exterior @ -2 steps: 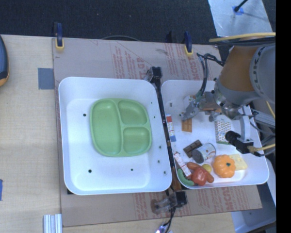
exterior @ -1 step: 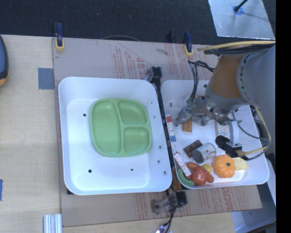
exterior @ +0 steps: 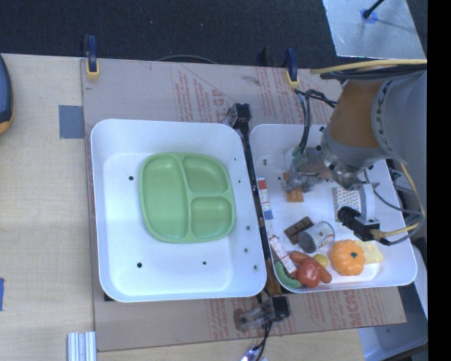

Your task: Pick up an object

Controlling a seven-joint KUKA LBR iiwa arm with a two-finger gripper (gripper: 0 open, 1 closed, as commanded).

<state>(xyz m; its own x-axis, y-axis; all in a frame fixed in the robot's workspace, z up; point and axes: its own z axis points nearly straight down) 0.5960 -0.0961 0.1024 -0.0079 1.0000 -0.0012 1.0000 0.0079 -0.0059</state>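
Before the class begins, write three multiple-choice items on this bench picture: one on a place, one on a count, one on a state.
1. Where is the green plate?
A. left bin
B. right bin
C. on the cardboard outside the bins

2. How many compartments does the plate have?
A. two
B. three
C. five

3. How does the small orange pumpkin sit?
A. between the gripper's fingers
B. on the plate
C. on the right bin floor, apart from the gripper

Answers: 1 A, it lies in the left bin. 2 B, ridges mark three sections. 3 C, it rests near the front edge.
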